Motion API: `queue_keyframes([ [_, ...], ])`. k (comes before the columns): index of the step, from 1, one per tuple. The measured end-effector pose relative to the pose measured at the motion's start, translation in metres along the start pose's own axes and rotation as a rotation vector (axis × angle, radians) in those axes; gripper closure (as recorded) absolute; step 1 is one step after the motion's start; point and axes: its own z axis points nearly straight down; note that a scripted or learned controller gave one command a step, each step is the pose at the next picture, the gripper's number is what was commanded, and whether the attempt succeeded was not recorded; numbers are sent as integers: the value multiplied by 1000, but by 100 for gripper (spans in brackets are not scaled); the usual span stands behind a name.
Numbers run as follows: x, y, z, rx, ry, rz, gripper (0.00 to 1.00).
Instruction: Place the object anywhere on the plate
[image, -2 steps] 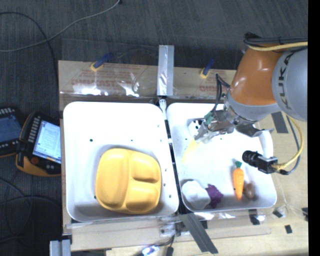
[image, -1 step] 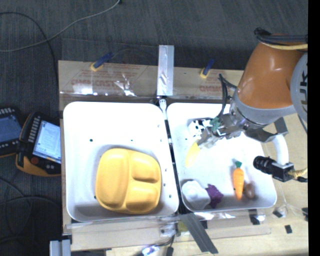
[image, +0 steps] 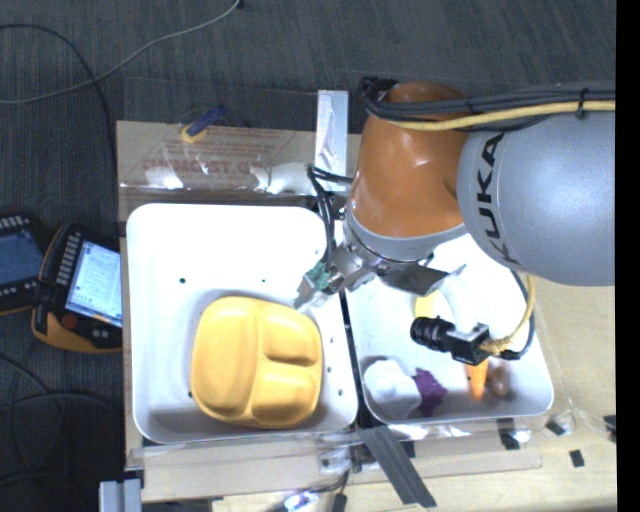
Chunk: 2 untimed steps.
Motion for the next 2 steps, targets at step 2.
queue_keyframes([
  [2, 102, 27, 96, 1, 1, -308, 100],
])
